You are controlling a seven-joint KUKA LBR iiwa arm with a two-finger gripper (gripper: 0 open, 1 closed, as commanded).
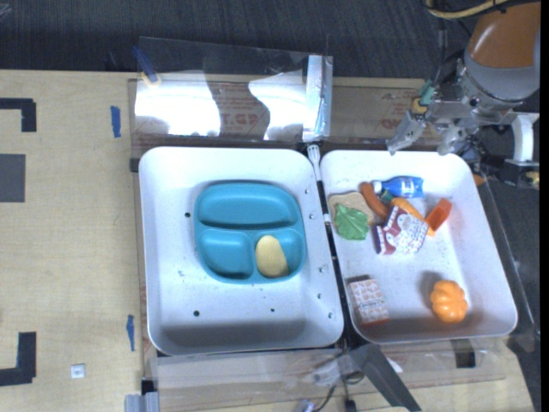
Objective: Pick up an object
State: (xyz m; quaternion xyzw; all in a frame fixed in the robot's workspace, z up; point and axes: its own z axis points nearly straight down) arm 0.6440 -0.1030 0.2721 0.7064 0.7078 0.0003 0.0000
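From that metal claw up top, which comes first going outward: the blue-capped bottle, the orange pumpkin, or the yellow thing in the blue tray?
Judged from the camera view, starting from the end effector:
1. Blue-capped bottle, at the top of the right bin, just below it.
2. Orange pumpkin, in the right bin's lower corner.
3. Yellow egg-shaped piece, in the blue tray in the left bin.

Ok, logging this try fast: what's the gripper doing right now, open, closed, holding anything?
Gripper: open, holding nothing, above the far edge of the right bin.
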